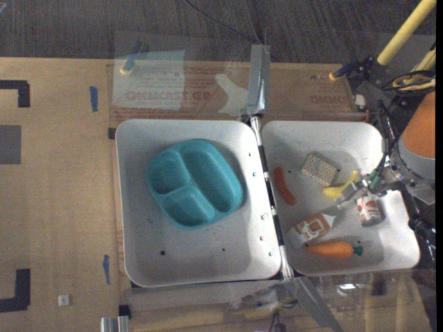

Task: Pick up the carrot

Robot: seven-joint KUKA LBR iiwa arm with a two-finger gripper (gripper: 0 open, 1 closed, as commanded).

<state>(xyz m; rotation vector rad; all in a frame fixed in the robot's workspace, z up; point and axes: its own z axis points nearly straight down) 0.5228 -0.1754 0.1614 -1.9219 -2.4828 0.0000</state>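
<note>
Carrot (331,250) lies below-left of the pincer (374,180), whose grip is unclear.

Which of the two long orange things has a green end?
The carrot, lying at the front of the right bin. The hot dog near the divider is redder, with no green end.

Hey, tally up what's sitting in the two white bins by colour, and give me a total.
Orange: 2, carrot and sausage
Teal: 1, divided plate
Yellow: 1, banana
Mixed colours: 3, carton, can, sponge
Total: 7
</note>
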